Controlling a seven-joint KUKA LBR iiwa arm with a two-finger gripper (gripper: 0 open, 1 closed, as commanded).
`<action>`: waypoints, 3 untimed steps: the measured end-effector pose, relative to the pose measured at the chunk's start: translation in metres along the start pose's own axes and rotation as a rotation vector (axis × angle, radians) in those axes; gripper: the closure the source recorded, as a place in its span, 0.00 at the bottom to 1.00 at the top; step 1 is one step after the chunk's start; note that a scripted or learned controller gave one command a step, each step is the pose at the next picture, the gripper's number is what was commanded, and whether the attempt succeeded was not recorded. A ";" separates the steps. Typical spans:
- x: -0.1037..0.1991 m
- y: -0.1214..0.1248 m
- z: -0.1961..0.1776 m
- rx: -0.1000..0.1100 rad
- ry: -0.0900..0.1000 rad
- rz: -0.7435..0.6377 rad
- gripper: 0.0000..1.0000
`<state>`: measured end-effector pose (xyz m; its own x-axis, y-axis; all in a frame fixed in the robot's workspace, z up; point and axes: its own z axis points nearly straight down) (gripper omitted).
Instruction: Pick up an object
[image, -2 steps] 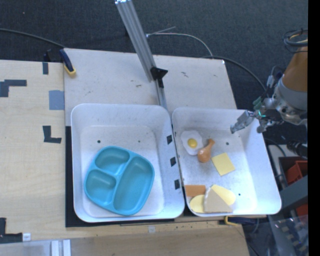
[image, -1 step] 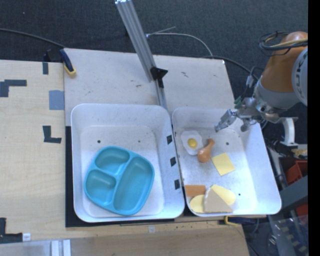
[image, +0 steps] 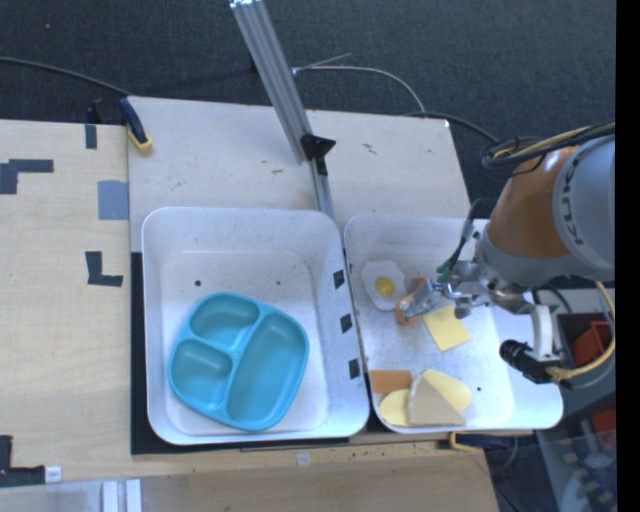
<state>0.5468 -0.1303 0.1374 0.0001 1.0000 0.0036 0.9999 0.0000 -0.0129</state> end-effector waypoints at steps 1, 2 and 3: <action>0.041 -0.039 0.044 -0.002 0.000 -0.002 0.00; -0.046 -0.018 0.045 -0.013 -0.007 0.004 0.00; -0.020 -0.056 0.048 -0.015 -0.006 0.001 0.00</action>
